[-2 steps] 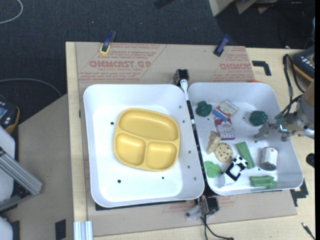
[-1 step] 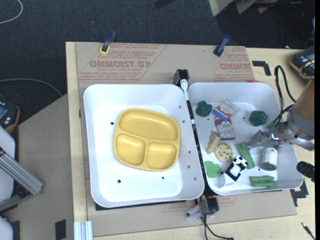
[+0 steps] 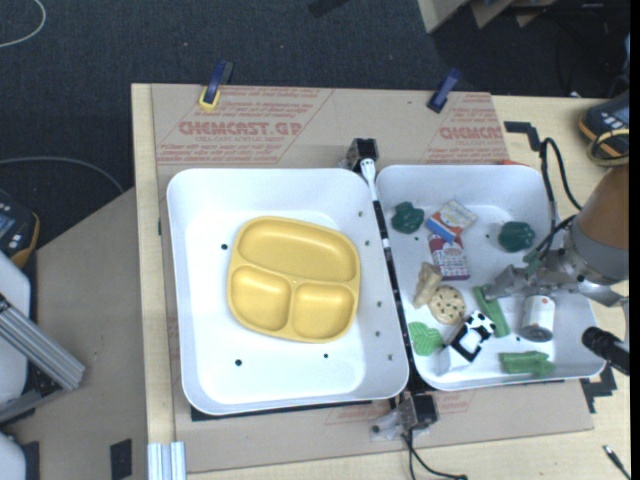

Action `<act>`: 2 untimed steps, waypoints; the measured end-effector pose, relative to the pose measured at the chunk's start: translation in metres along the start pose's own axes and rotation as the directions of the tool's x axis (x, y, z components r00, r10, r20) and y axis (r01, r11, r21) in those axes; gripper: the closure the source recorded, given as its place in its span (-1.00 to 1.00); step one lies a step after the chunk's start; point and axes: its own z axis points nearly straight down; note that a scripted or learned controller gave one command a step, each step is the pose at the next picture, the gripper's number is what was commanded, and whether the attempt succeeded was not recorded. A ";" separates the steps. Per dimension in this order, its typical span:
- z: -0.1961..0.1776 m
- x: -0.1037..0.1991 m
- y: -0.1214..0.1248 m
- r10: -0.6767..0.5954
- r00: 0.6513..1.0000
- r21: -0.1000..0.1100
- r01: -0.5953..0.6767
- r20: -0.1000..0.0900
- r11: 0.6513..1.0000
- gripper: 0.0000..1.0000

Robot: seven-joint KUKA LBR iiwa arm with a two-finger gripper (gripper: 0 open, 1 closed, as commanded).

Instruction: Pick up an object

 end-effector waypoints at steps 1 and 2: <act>-0.012 -0.001 0.001 0.000 1.000 -0.006 0.000 0.003 1.000 1.00; -0.056 -0.004 0.005 0.002 1.000 -0.007 -0.001 0.010 1.000 1.00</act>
